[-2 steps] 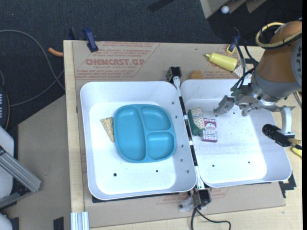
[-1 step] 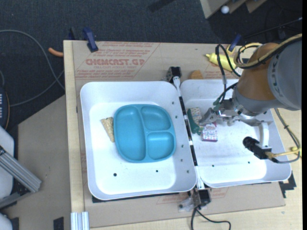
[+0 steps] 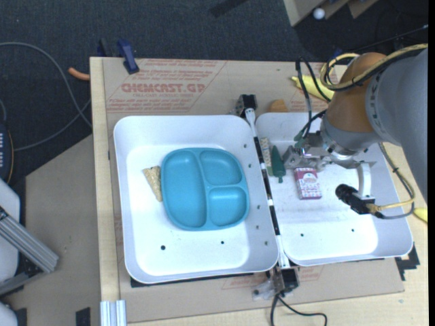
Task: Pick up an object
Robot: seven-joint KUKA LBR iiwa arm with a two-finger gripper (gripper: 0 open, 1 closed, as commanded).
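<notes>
In the right bin point(image 3: 340, 253), the hand point(image 3: 304, 153) sits low under the bulk of the grey arm point(image 3: 401, 94), and its metal parts blur into one another; whether it is spread or pressed together cannot be told, and nothing can be seen pinched in it. The arm's wide body and orange band cover the bin's far right corner; the arm itself is cut off at the picture's right edge. A small pink packet point(image 3: 309, 183) lies flat on the bin floor just below the hand, near it but whether touching is unclear; it is rectangular, pink and red with a pale patch, and its print is too small to read. A slim green thing point(image 3: 276, 161) lies along the bin's left wall, beside the divider; its kind is hard to make out.

The left bin point(image 3: 197, 263) holds a blue divided plate point(image 3: 204, 185) with three compartments, resting near the middle; a tan, speckled piece point(image 3: 153, 178) pokes out from under the plate's left edge, the rest of it hidden.

Both bins rest side by side on a tan surface point(image 3: 170, 80) printed with red lettering; a blue clamp point(image 3: 127, 56) grips its far edge. Dark carpet point(image 3: 170, 12) lies beyond; a grey metal rail point(image 3: 27, 242) slants across the lower left corner.
</notes>
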